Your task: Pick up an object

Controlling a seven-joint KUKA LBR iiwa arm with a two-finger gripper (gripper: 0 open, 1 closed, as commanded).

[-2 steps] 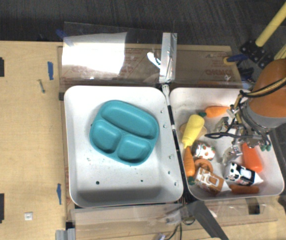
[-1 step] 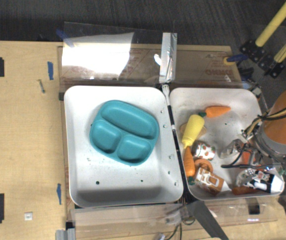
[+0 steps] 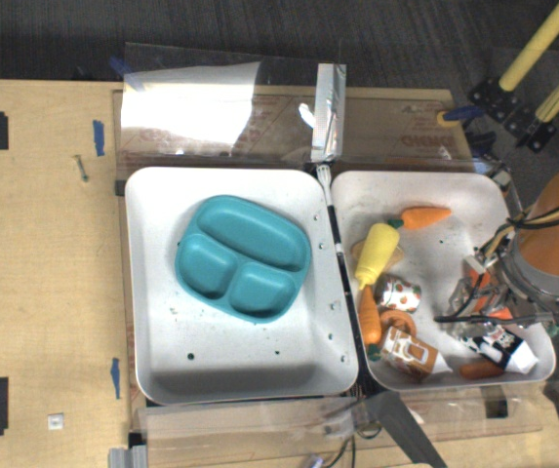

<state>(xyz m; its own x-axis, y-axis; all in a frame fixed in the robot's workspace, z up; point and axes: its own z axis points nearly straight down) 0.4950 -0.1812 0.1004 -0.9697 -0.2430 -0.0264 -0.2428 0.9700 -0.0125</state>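
Left bin [image 3: 152,261]: holds a teal divided plate [image 3: 243,255], upside-up, near centre.
Right bin [image 3: 435,188]: holds small toy items.
Yellow bottle [image 3: 378,252]: left part of right bin, tilted.
Carrot [image 3: 423,216]: far side of right bin, just beyond the bottle.
Orange stick [image 3: 369,317]: along the left wall, near side.
Arm [image 3: 557,237]: enters from the right, over the right bin's right edge.
Gripper [image 3: 484,305]: low over the right bin's near-right corner; finger state cannot be told.

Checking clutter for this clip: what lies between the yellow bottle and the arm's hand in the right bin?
In the camera view, mostly bare white bin floor separates the yellow bottle from the hand. A small white and orange toy sits just below that line.
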